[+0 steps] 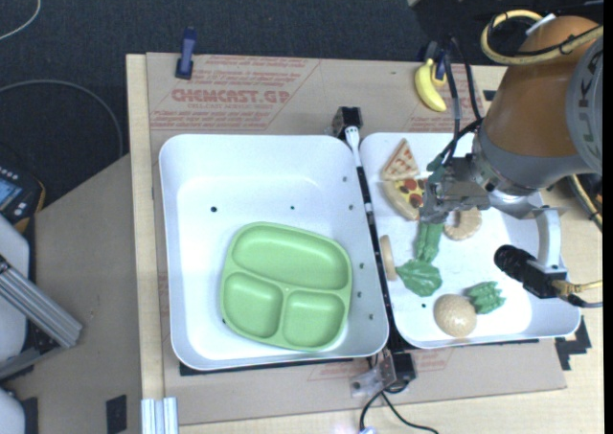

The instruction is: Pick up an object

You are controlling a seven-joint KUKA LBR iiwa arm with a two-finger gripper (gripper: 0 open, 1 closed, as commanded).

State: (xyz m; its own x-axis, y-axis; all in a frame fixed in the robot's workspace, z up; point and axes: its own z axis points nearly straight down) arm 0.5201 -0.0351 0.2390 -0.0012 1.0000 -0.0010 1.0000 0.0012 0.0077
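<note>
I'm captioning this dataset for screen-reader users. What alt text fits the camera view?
A grey robot arm reaches from the right, its gripper above a green toy in the right white bin, among a pizza slice and other toy foods. The left bin holds a green divided tray.

The left bin [182, 231] is plain white and holds a pale green divided tray [285, 285]. The right bin [536, 322] beside it is white too. In the right bin, the toy pizza slice [403, 176] is tan with red and yellow spots. The leafy toy [422, 260] below it is dark green, and a smaller green piece [486, 297] lies right of that. The round object [454, 315] next to the smaller piece is beige. Beyond the right bin, a toy banana [430, 87] is yellow. The bench [239, 97] is light tan with red lettering. The arm [541, 106] is grey with an orange band.
</note>
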